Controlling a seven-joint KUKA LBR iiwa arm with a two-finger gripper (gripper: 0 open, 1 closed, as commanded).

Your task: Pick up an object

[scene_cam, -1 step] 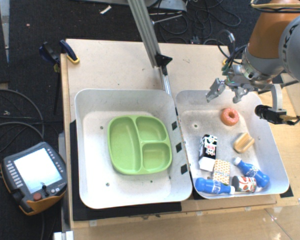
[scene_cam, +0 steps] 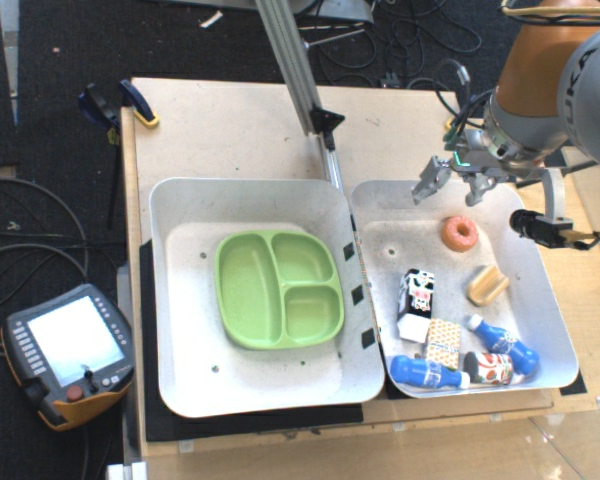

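My gripper [scene_cam: 454,182] hangs above the far edge of the right bin [scene_cam: 550,298], its two grey fingers spread apart with nothing between them. Just below and to its right a pink donut [scene_cam: 460,233] lies in the bin. Further down sit a tan bread piece [scene_cam: 488,285], a black-and-white cow-print carton [scene_cam: 416,299], an orange patterned box [scene_cam: 442,343], and two blue bottles [scene_cam: 428,372] [scene_cam: 502,348] near the front edge.
The left bin [scene_cam: 180,268] holds a green divided tray [scene_cam: 280,288]. A slanted metal pole [scene_cam: 295,63] runs down to the seam between the bins. A teach pendant [scene_cam: 68,353] lies on the floor at left.
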